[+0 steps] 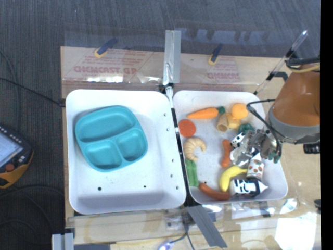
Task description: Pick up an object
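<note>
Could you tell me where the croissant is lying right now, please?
The croissant lies in the right bin, near its left wall about halfway down, just below the tomato and above the green vegetable.

I see the gripper (pixel 255 149) low over the right bin (pixel 208 139) among toy food; blue tray (pixel 110 137) in left bin (pixel 83 191).

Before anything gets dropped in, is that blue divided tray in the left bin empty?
Empty. The blue tray lies flat in the left bin, and all three compartments show bare blue bottoms.
</note>
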Robot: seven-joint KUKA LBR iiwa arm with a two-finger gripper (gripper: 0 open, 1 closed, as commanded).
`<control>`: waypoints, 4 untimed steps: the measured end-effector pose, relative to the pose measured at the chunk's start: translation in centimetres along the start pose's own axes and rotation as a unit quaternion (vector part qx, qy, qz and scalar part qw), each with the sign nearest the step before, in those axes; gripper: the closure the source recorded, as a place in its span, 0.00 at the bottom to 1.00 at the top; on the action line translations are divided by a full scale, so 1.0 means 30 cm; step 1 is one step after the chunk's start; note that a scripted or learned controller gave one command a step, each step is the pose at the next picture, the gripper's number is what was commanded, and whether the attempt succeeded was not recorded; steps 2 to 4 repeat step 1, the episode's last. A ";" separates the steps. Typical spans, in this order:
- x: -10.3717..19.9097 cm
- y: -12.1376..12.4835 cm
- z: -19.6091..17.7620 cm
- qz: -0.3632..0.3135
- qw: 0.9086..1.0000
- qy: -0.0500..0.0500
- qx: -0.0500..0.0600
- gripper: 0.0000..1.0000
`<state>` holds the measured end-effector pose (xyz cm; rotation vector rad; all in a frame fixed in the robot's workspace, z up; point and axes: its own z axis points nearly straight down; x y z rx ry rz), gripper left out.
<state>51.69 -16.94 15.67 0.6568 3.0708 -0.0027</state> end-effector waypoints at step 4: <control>0.000 0.000 0.000 0.000 1.000 0.000 0.000 0.00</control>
